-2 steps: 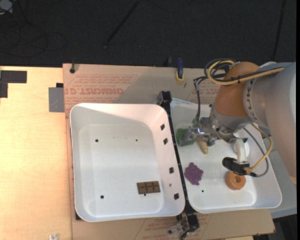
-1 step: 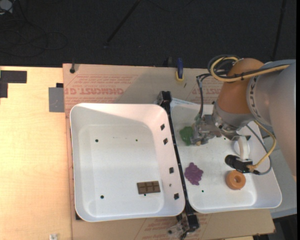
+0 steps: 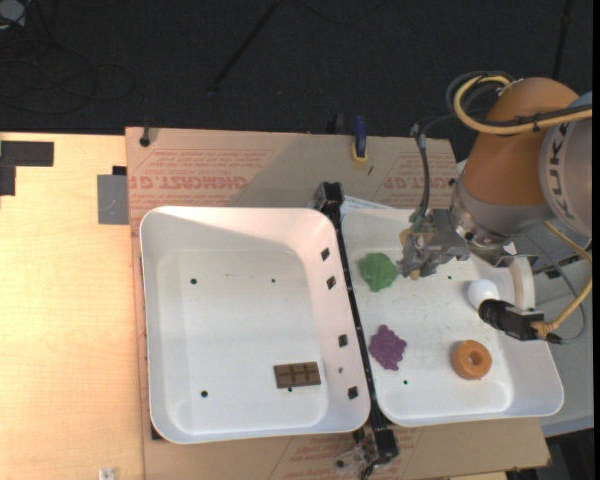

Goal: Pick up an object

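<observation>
My gripper (image 3: 417, 259) hangs low over the right bin (image 3: 540, 398), just right of a green lumpy object (image 3: 378, 271) and not touching it as far as I can see. A purple crumpled object (image 3: 387, 346) lies nearer the front by the divider. An orange ring (image 3: 471, 359) sits at the front right. A small white ball (image 3: 479, 291) rests near the arm's cabling. In the left bin (image 3: 180, 268) lies a brown chocolate-like bar (image 3: 297, 374). Nothing shows between the fingers.
Black clips line the divider (image 3: 342, 308) between the two bins. The arm's orange band (image 3: 520, 143) and cables loom over the right bin's far right. Cardboard lies under both bins, with a wooden bench surface to the left.
</observation>
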